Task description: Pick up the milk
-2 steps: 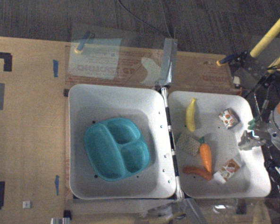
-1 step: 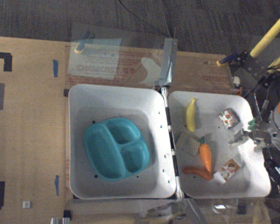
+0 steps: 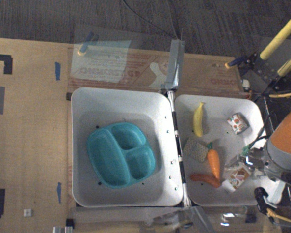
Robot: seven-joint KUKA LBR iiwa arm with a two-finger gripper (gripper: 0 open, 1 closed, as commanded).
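Note:
Two small white cartons with red-brown print lie in the right bin. One carton is near the bin's far right corner. The other carton lies tilted near the front, beside a red sausage-like piece. I cannot tell which of the two is the milk. My gripper reaches in from the right and hangs just above and to the right of the front carton, partly overlapping its top edge. Nothing is visibly held off the bin floor. The orange band of the arm sits at the right edge.
The right bin also holds a yellow banana, an orange carrot and a brownish textured piece. A teal divided plate rests in the left bin. Yellow poles and cables stand behind the right bin.

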